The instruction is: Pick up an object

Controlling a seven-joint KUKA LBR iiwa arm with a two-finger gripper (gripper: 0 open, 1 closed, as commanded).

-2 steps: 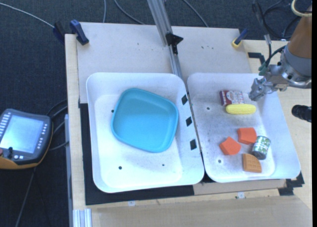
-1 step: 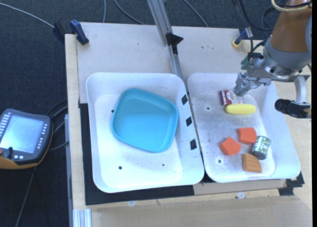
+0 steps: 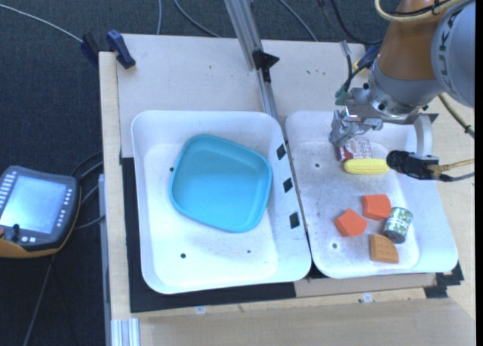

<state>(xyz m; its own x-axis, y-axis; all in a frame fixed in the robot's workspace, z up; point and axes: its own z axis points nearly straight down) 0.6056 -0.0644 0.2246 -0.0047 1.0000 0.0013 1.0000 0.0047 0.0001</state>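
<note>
My gripper (image 3: 342,134) hangs low over the back left part of the right bin (image 3: 317,186). Right beside it, partly under it, lies a small red and white packet (image 3: 359,148). A yellow banana-like piece (image 3: 366,166) rests just in front of the packet. Further forward lie an orange-red block (image 3: 376,205), a second orange-red block (image 3: 350,223), a tan-orange waffle-like piece (image 3: 383,248) and a small tin can (image 3: 398,224) on its side. Nothing can be seen held in the gripper.
A light blue square plate (image 3: 221,182) lies in the left bin (image 3: 151,208). A slanted metal pole (image 3: 241,16) stands behind the bins. A black camera unit (image 3: 411,163) sticks out over the right bin. A teach pendant (image 3: 34,208) lies off the bench at left.
</note>
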